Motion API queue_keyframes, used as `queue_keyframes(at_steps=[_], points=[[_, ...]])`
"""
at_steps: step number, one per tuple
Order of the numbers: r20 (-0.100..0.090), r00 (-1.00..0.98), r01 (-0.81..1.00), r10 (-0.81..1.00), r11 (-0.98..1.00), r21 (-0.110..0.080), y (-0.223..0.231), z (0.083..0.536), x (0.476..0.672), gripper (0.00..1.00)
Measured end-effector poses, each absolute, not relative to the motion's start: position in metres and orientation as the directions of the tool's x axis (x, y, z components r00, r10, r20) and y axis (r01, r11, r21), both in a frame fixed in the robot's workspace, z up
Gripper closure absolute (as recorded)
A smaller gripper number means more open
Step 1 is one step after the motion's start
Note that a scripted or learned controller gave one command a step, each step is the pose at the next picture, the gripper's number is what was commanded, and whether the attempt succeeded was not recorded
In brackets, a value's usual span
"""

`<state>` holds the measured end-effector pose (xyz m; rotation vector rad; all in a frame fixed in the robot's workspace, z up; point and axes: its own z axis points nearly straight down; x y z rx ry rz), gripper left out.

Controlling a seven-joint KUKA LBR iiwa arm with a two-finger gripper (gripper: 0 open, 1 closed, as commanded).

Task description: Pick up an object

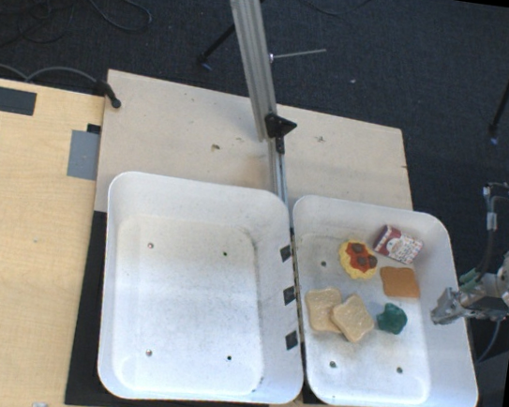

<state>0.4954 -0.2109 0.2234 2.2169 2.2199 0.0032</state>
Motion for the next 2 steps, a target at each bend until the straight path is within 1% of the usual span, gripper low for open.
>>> queue_keyframes(at_steps=[1,2], points=[[-0.001,-0.001,1.0,1.0,0.001,0.003,-0.212,0.271,0.496,1.0],[0.003,-0.004,1.0,1.0,0.004,-0.004,-0.159,0.255,0.499,1.0]])
